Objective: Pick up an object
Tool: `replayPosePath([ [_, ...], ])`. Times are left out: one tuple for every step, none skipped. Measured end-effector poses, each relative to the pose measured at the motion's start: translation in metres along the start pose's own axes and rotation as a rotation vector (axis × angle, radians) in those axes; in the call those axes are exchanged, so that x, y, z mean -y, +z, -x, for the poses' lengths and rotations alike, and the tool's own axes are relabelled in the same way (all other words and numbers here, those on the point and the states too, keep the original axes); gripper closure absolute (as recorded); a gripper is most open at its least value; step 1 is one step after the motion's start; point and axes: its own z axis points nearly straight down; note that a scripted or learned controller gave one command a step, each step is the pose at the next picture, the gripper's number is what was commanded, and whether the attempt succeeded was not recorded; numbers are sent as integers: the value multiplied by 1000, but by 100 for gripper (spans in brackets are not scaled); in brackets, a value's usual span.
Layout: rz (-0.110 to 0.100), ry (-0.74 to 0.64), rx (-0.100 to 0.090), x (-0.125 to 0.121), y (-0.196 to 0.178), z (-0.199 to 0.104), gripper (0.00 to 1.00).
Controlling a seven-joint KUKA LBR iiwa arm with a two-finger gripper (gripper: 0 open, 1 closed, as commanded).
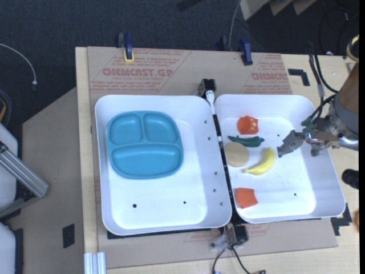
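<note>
Lying across the desk (171,67) are two shallow white bins, side by side and touching along a dark seam down the middle. The left bin (159,210) carries one thing: a blue divided plate (145,144) with three compartments, set toward the bin's upper left, with bare white floor below and to its right. The right bin (285,204) carries five small things, all gathered in its left half. Counted from larger to smaller, they are one yellow banana (261,163), curved and lying near the bin's middle; one pale round disc (236,154), touching the banana's left end; one orange wedge-shaped block (246,197), alone toward the lower edge and well apart from the rest; one red tomato-like piece (247,124) near the top; and one dark green pepper (246,140), a thin thing lying between the red piece and the pale disc.

The grey arm (348,110) reaches in from the right over the right bin. Its pincer (288,144) sits just beside the banana's upper right end, low over the bin floor. Whether its fingers are apart or together cannot be told, since they show as one dark shape. Nothing shows between them, and all five pieces lie on the bin floor.

Two blue clamps (126,45) grip the desk's far edge.
</note>
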Motion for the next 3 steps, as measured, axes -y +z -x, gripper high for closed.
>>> replayPosePath([
  [12,-3,2,-2,-6,0,0],
  [5,-2,0,-4,50,9,0],
  [5,-2,-1,2,95,11,0],
])
